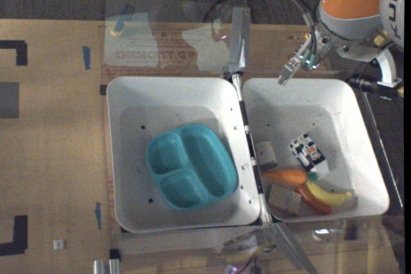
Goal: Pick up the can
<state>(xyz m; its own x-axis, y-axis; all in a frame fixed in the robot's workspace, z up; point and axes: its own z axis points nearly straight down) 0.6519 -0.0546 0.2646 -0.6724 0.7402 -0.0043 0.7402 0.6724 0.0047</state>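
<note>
The can (pixel 265 154) is a small grey cylinder lying in the right bin (pixel 359 131), close against its left wall. My gripper (pixel 297 65) hangs from the orange-banded wrist above the bin's back rim, well up and to the right of the can. It is apart from the can and from everything else in the bin.
The right bin's front part also holds a black-and-white carton (pixel 308 152), an orange carrot (pixel 286 176), a yellow banana (pixel 329 195) and a tan block (pixel 284 200). A teal divided plate (pixel 191 167) lies in the left bin (pixel 122 138). A metal divider (pixel 239 48) runs between the bins.
</note>
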